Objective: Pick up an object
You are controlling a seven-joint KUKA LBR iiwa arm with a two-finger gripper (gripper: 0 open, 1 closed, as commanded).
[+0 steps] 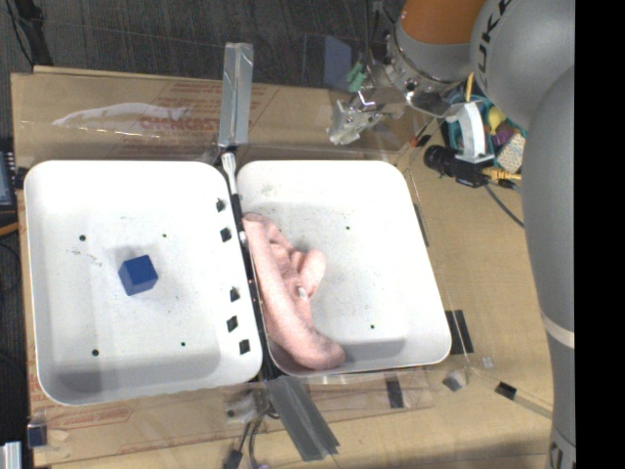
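A small blue cube (pixel 139 274) lies in the left bin (pixel 59 193), left of its middle. A long pink soft object (pixel 288 296) stretches along the left wall of the right bin (pixel 391 193), from mid-height down to the front corner. My gripper (pixel 350 117) hangs raised beyond the far rim of the right bin, over the cardboard. Nothing shows between its metal fingers, and it is well apart from both objects.
A grey divider bar (pixel 234 106) rises between the two bins at the back. Cardboard (pixel 117 106) lies under and behind the bins. The grey arm (pixel 527 164) fills the right side, with cables beside the right bin's far corner.
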